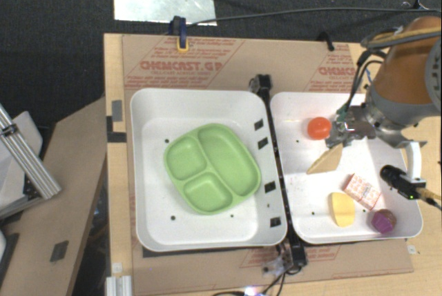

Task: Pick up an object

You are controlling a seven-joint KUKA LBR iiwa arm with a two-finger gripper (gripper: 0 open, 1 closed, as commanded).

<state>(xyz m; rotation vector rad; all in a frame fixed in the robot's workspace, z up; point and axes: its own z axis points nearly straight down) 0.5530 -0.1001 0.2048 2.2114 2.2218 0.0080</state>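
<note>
Two shallow white bins side by side: left bin (148, 150) holding a light green three-compartment plastic plate (211, 168), right bin (293, 170) holding the rest. Grey arm with orange band (407, 74) reaching in from the right, bent down over the right bin's far half. Gripper (343, 130) low, just beside a round orange ball (318, 127), above a tan wooden wedge (326, 161); fingers possibly parted, grasp impossible to tell. Nearer: pink patterned block (362, 190), yellow block (342, 209), purple ball (383, 221).
</note>
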